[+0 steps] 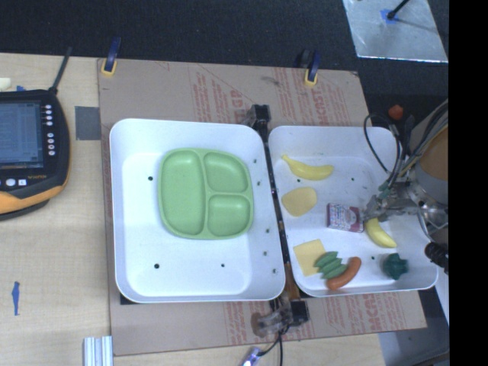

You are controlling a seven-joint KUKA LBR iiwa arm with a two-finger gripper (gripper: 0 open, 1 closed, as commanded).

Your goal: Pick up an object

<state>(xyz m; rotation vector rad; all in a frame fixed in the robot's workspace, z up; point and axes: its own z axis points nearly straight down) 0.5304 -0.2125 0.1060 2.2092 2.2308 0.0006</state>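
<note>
The gripper (379, 207) is seen at the right of the frame, low over the right bin (347, 139), at the end of the arm that enters from the right edge. Whether it is open or closed cannot be told, since its tip is tangled in cables and metal parts.

The nearest thing is a small banana (380, 233), lying just below and slightly right of the gripper, close enough that contact cannot be ruled out. Its long axis runs on a slant from upper left to lower right. No object can be seen held by the gripper.

Just to the left of the gripper lies a pink packet (344, 217). Farther left are a round yellow chip (298, 200) and, toward the top of the bin, a second, longer banana (307, 169). Along the lower part of the bin are a yellow cheese slice (307, 255), a green pea pod (330, 264), a sausage (344, 274) and a dark green broccoli piece (395, 265).

The left bin (137, 273) holds a green divided plate (205, 194), well apart from the gripper.

The small banana is judged the likeliest target, and a short descent toward the lower right would be called for.
</note>
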